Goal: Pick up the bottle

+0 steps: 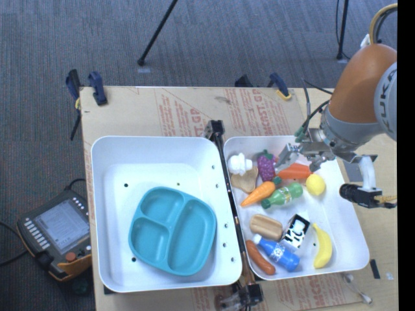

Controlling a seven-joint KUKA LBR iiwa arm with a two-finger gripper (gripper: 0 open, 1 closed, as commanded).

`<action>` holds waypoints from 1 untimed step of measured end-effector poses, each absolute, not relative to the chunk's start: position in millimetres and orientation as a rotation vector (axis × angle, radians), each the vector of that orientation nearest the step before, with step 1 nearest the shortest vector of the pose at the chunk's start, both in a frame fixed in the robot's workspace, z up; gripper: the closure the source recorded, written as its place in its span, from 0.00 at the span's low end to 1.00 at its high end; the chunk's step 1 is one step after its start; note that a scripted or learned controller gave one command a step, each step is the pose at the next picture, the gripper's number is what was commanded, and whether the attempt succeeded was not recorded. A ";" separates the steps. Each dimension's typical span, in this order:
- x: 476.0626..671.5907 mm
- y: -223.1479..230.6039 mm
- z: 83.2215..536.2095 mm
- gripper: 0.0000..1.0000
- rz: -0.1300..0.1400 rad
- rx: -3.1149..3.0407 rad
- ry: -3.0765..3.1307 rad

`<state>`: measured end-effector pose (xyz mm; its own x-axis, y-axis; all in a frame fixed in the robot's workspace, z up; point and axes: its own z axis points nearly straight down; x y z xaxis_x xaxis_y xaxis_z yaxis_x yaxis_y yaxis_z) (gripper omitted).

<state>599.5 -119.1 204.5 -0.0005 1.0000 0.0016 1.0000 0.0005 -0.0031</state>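
Gripper above right bin, fingers spread open, holding nothing; green bottle lies below, beside carrot.

Green bottle, lying tilted, mid right bin, label seemingly white

Arm in from right, orange wrist bent down-left; gripper low, jaws parted, nothing betw. them.
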 end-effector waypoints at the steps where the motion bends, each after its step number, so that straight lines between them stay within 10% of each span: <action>1: 576.4 -177.9 86.4 0.00 0.003 -2.054 -2.370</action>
<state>576.4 -177.9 86.4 -0.1420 0.9899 0.0030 0.9898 0.1420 -0.0050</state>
